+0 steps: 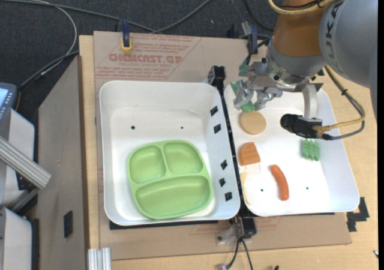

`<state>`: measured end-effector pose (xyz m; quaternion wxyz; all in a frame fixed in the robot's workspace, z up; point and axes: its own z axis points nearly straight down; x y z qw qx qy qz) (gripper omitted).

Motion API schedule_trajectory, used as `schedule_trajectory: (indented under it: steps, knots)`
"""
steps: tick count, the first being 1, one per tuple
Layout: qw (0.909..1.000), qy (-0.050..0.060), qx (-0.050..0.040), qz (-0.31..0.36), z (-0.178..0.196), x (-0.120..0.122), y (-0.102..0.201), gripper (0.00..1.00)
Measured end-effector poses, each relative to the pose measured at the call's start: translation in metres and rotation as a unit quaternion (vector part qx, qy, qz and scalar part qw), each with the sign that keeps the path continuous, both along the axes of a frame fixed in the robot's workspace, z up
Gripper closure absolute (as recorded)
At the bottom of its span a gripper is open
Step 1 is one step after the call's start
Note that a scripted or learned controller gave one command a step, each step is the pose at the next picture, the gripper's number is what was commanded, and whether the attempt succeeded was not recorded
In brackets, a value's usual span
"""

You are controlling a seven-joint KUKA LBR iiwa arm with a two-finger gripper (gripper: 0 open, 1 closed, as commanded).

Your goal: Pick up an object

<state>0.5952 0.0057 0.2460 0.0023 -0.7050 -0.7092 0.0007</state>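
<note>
Two shallow white bins are seen side by side on a brown cardboard sheet laid over the bench. The left bin is occupied by a green divided plate, which lies flat in the near half of that bin, its three compartments facing up.

The right bin is reached into by the grey arm from the right, and its orange band is seen above the wrist. The gripper is held low over the far left corner of the right bin, close to the divider between the bins. Whether it is spread or closed cannot be told, since its tip is lost in the clutter of the wrist, and nothing is seen caught in it.

Four loose things are spread over the floor of the right bin. A round tan biscuit lies just in front of the gripper. An orange block lies nearer the camera, beside the divider. A red sausage lies further toward the near edge, well apart from the gripper. A small green block is set to the right, just below a black fitting with a yellow cable.
</note>
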Motion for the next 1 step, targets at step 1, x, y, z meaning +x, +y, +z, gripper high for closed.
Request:
schedule_trajectory:
  steps: [1]
  knots:
    - [1.0,0.0,-0.0001,0.0,-0.0015,-0.004,0.0521,1.0]
